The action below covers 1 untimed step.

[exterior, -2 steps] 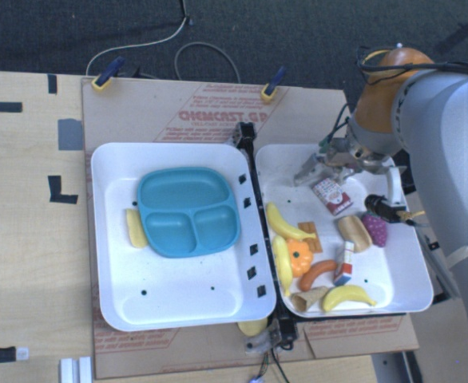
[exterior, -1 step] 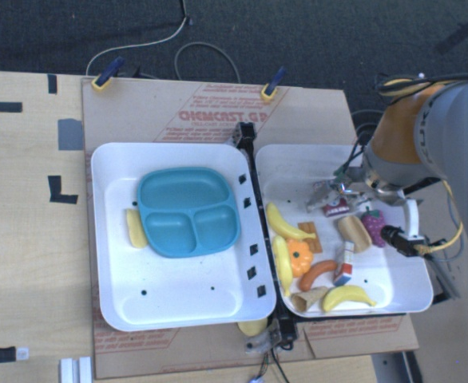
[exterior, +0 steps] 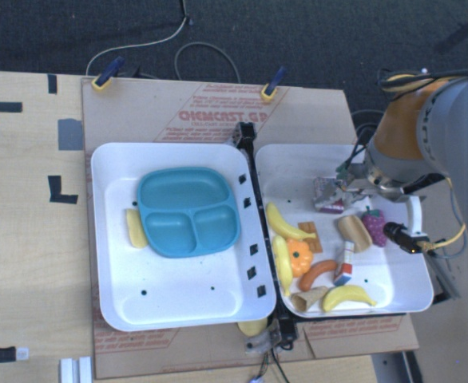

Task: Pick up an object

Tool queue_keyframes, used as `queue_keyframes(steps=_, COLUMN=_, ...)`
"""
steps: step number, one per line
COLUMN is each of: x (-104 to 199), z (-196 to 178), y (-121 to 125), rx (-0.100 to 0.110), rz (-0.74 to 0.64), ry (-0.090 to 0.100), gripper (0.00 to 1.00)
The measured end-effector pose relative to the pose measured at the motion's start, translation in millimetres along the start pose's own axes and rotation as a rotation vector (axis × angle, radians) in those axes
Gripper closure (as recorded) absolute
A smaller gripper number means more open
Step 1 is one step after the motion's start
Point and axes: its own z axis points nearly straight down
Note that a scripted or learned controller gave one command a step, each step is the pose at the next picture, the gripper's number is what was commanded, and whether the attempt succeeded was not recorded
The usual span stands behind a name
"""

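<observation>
The right bin [exterior: 298,166] holds several toy foods: a banana [exterior: 286,224], a second banana [exterior: 280,260], a third banana [exterior: 348,296], an orange fruit [exterior: 299,255], a red sausage [exterior: 318,272], a bread roll [exterior: 352,232], purple grapes [exterior: 374,226] and a small tube [exterior: 345,263]. My gripper [exterior: 328,191] is low in the bin's upper middle, directly over a small purple-pink object [exterior: 331,207] and seemingly touching it. The grey arm with its orange band [exterior: 400,130] reaches in from the right.
In the left bin [exterior: 110,278] lies a blue divided plate [exterior: 190,211] with a yellow piece [exterior: 136,227] at its left edge. A black divider [exterior: 254,214] runs between the bins. A yellow item [exterior: 252,326] sits just outside the front rims. Clamps and cables lie at the back.
</observation>
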Motion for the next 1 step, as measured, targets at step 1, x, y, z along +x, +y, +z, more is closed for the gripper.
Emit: queue_keyframes(steps=1, x=99.4, z=-91.1, y=-16.0, rx=0.004, rz=-0.006, ry=0.007, gripper=1.0)
